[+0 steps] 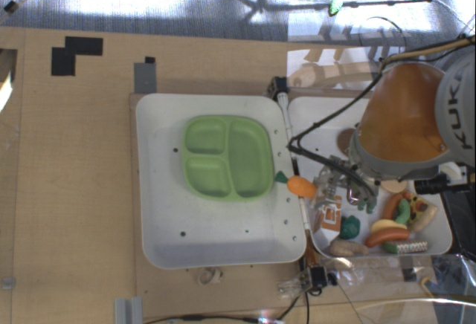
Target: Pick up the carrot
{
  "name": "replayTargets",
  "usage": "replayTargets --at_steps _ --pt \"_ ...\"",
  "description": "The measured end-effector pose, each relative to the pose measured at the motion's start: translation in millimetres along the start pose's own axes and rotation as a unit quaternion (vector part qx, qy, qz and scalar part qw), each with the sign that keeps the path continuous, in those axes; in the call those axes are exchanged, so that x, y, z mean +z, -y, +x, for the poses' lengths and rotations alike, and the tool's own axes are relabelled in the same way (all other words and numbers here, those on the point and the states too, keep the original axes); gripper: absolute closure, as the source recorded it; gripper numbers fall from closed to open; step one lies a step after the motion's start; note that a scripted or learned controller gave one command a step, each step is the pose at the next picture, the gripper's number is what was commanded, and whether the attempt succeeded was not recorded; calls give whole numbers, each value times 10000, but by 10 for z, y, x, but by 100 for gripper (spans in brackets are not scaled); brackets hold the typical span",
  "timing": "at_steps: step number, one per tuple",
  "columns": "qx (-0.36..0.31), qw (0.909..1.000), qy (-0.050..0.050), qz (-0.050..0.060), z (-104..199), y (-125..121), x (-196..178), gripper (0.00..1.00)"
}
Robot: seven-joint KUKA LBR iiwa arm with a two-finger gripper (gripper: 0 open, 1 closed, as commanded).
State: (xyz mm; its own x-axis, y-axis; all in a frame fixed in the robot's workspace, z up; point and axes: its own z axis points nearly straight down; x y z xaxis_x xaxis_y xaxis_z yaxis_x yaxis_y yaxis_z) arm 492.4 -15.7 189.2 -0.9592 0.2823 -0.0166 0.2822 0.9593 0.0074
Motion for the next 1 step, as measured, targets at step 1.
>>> replayTargets --at_steps 1 --pt "18 10000 -28 17 7 25 27 0"
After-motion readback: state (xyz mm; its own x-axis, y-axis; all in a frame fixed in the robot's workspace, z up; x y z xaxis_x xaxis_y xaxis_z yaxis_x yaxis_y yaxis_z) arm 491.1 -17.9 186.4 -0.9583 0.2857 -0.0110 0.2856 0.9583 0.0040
